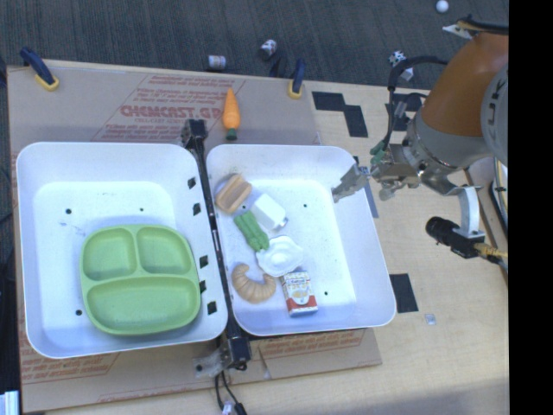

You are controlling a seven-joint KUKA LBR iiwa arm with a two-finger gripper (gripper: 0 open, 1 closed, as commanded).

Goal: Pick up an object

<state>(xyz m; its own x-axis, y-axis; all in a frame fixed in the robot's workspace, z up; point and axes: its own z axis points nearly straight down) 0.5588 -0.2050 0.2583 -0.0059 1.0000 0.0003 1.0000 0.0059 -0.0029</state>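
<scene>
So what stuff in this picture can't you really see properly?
- The claw, camera view: small and blurred, so whether it is open or shut is unclear.
- The arm: cut off by the right edge.
- The red carton in the right bin: its label is too small to read.
- The small bits on the dark floor: too tiny to name.

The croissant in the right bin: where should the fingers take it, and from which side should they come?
Grip the croissant across its thick middle, coming straight down from above. It lies flat and curved, with thin tapering ends. The small red carton lies close on its right, so close the fingers across the narrow width, away from the carton.
</scene>
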